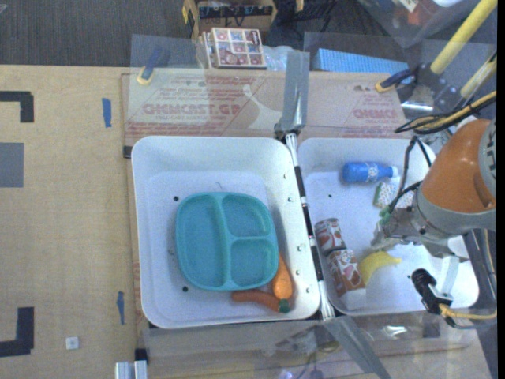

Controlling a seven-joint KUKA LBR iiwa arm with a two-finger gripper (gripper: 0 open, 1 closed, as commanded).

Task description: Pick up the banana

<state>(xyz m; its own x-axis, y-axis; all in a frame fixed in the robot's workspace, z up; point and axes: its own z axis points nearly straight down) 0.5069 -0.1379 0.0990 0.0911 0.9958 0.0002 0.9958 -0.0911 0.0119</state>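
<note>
The banana [374, 264] is small and yellow and lies on the floor of the right bin [316, 181], near its front, just right of two brown cans. My gripper [390, 234] hangs at the end of the grey arm with the orange band [461, 172]. It sits directly over the banana's upper right end, very close to it or touching it. The arm's body hides part of the bin's right side.
Two brown cans [328, 234] [344, 270] stand left of the banana. A blue bottle [368, 171] and a small green item [385, 195] lie further back. The left bin [150, 212] holds a teal divided plate [227, 242], an orange carrot [283, 279] and a red-orange vegetable [254, 297].
</note>
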